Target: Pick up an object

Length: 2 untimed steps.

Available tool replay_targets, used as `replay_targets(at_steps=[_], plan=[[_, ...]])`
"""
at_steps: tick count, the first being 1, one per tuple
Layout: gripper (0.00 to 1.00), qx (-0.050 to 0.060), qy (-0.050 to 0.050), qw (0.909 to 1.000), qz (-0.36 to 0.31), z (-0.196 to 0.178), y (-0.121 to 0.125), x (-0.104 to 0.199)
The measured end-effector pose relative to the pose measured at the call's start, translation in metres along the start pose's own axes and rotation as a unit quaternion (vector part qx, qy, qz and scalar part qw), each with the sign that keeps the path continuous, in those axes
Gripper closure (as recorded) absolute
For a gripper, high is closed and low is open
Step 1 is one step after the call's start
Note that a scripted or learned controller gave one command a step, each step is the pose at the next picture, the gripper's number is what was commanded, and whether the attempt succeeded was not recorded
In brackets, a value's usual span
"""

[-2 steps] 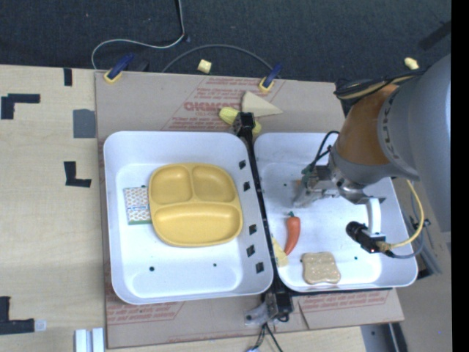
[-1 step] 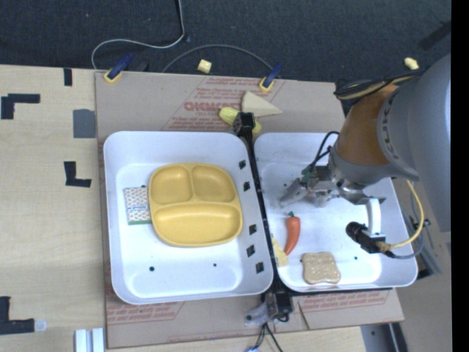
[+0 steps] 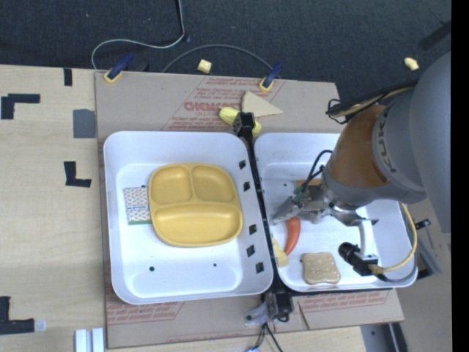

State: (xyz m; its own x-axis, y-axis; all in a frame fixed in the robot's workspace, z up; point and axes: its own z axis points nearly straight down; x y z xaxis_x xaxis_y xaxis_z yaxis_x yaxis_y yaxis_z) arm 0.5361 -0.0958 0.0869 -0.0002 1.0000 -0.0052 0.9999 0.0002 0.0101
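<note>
We see the gripper (image 3: 287, 213) low in the right bin (image 3: 278, 151), close to the divider between the bins. Its grey tip points left, just above the upper end of an orange carrot-shaped object (image 3: 292, 235); we cannot tell whether it touches it, nor what state the gripper is in, since the wrist hides that part.

The carrot object lies tilted, near the right bin's left wall. A tan bread-slice object (image 3: 320, 268) lies flat by the front rim, apart from the carrot. A small yellow piece (image 3: 278, 254) sits against the divider.

In the left bin (image 3: 117, 152), a yellow divided plate (image 3: 196, 204) lies in the middle, with a small patterned card (image 3: 137, 204) touching its left edge. Open white floor shows in front of the plate.

Both bins rest on a cardboard sheet (image 3: 212, 94) over a pale wooden bench (image 3: 44, 218). Dark carpet (image 3: 293, 20) lies behind, crossed by cables (image 3: 176, 13).
</note>
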Motion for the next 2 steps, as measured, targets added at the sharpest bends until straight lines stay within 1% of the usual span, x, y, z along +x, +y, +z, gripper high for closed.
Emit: replay_targets(at_steps=[1, 2], plan=[[1.00, 0.000, -0.001, 1.0000, 0.000, -0.010, 0.001, -0.002], [1.00, 0.001, 0.004, 1.0000, -0.005, -0.107, 0.002, 0.080]])
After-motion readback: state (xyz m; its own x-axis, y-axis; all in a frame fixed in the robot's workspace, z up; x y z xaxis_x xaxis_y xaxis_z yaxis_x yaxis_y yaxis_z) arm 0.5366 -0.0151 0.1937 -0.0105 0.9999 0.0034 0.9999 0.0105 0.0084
